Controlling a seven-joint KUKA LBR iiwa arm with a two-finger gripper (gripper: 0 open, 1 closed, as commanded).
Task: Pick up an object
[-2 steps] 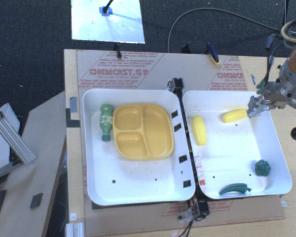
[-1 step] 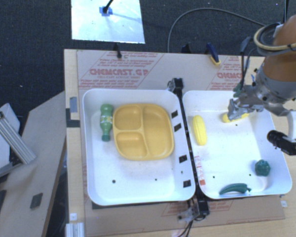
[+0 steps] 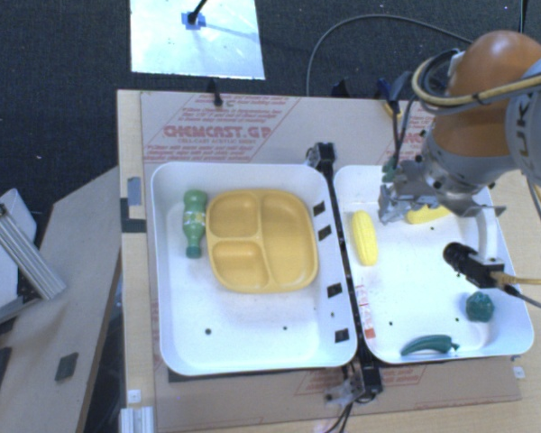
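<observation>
Gripper down in the right bin, near the corn

From my remote seat I see the gripper (image 3: 395,207) low over the right bin (image 3: 433,327), at its far end; whether it's spread or pinched, I honestly can't tell. The yellow corn cob (image 3: 364,237) lies just beside it, slightly nearer me. A yellow piece (image 3: 427,214) peeks out right beside it, under the wrist. Well off toward me sit a dark green lump (image 3: 479,307) and a green pepper (image 3: 427,344). Over in the left bin (image 3: 243,327): yellow divided plate (image 3: 261,240), green bottle (image 3: 194,223).
</observation>
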